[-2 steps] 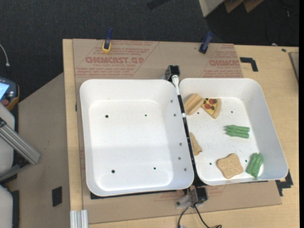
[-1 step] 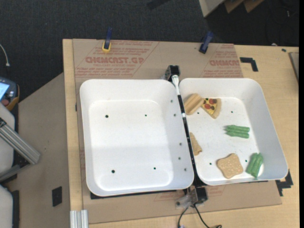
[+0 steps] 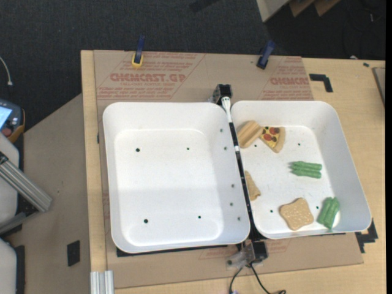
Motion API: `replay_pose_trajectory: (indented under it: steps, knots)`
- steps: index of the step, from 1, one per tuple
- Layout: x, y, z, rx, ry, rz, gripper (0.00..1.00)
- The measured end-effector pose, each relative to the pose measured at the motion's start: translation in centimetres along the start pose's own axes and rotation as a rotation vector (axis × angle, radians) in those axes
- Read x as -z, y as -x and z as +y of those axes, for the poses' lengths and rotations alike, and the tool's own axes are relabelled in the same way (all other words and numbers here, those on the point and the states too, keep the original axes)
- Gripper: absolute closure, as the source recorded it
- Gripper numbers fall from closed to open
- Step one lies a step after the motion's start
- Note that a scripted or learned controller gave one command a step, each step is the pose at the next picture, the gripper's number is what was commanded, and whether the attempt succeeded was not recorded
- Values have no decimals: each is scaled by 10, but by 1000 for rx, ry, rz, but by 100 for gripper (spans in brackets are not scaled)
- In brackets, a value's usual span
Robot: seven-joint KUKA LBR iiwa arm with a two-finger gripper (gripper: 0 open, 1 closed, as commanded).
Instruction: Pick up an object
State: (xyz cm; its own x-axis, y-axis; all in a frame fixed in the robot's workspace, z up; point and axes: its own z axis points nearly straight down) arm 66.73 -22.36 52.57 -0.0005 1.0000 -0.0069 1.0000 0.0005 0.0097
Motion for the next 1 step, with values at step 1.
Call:
replay_pose_trajectory:
  steps: [1]
  knots:
    - [12,-1,1,1,6,-4,100]
